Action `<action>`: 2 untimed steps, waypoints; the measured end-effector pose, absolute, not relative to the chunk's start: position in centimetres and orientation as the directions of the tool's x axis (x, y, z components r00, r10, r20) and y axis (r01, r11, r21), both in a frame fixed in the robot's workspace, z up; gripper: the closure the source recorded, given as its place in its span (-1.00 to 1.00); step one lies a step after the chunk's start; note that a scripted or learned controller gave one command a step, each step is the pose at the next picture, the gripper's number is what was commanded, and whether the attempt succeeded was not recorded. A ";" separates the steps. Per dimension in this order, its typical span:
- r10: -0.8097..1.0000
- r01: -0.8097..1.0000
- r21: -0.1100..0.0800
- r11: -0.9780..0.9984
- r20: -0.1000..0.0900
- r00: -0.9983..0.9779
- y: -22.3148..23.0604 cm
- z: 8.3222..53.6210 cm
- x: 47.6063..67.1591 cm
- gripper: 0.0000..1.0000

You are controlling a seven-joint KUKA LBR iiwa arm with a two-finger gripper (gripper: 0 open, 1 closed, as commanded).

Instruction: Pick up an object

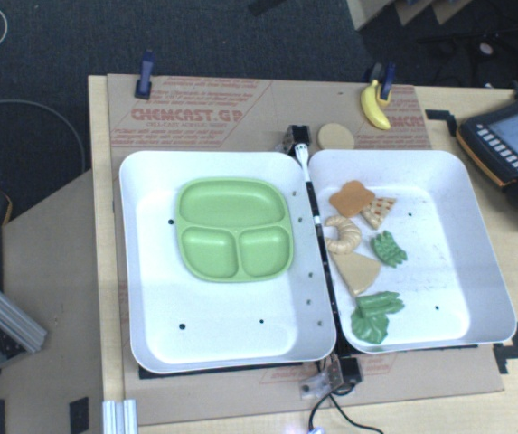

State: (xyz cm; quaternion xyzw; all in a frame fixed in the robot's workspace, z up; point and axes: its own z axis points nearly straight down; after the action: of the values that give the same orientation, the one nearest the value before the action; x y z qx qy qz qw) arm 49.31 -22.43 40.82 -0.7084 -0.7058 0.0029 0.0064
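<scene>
Whether the fingers are spread or pressed together I cannot tell, so places below are given as where the fingers would have to come

Nearest in the right bin (475, 242) lies a dark green leafy piece (376, 315), likely soft or thin plastic, light and lumpy; its long axis runs slantwise from the near left to the far right, and the fingers would do best closing across its narrow width. Just beyond it, touching or nearly so, sits a beige wedge (358, 271), smooth and probably slippery, its tip pointing away towards the far left; its flat sloping faces may slide out of a pinch. To its right lies a smaller green leaf (389, 249), long axis near to far, thin and low. Further on is a pale knotted pastry piece (343, 236) close by the bin's left wall, leaving little room for a finger on that side. Farthest come a waffle-like wedge (378, 211) and a brown flat piece (353, 197), side by side, both low and hard to get under. All look like light toy food, stiff, not fragile

The left bin (150, 315) holds a green divided plate (235, 229)
</scene>
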 end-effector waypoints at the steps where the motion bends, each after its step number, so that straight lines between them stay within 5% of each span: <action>1: 1.000 1.000 0.018 0.003 -0.009 -0.003 -22.4 54.4 53.1 1.00; 2: 1.000 1.000 -0.010 -0.003 0.004 0.003 -22.4 43.2 49.4 1.00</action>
State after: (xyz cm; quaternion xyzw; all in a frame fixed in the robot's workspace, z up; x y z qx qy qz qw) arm 49.44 -22.39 43.17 -0.7081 -0.7060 0.0024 0.0050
